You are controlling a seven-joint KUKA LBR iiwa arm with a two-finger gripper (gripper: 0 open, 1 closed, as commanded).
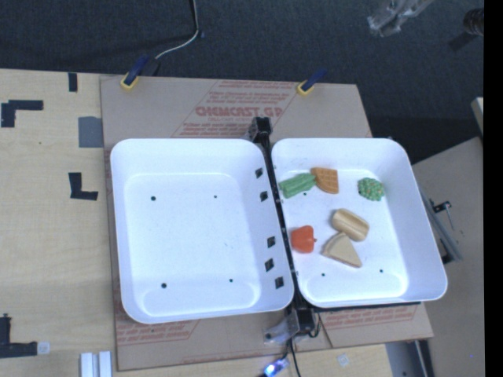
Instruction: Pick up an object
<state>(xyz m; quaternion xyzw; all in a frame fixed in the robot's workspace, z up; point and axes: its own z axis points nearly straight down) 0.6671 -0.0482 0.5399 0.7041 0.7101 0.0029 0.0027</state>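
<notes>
- Claw (pixel 391 18) hung high; opening blurred, couldn't tell.
- Toys lay well below-left of it in right bin (pixel 397 285).
- I'd target the isolated green piece (pixel 371 188).

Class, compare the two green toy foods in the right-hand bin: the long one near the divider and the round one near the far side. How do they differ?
The long smooth green toy is elongated and lies slanted against the orange waffle-patterned piece; the round bumpy green toy is compact, knobbly and lies apart from the others. The long one looks larger. Both are green and rest in the right white bin.
</notes>
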